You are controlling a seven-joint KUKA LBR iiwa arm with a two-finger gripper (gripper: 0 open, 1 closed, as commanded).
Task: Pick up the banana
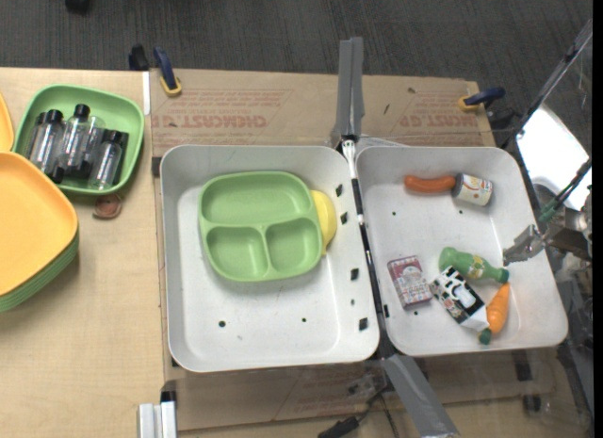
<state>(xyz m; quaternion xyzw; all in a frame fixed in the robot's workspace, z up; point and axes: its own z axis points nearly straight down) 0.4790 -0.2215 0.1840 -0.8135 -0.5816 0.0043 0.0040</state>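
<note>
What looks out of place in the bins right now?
The banana is tucked under the right edge of the green divided tray in the left bin, so little of it shows. The tool sits at the right bin's far edge.

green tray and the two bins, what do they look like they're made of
Green tray: probably plastic, with a smooth soft sheen and moulded rounded compartments. Left bin and right bin: likely thin white plastic, matte, with rounded corners and a raised lip, though painted metal can't be ruled out.

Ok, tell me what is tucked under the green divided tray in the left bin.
A yellow banana pokes out from under the green divided tray at its right edge. The tray covers the rest of it, so its full length stays hidden.
</note>
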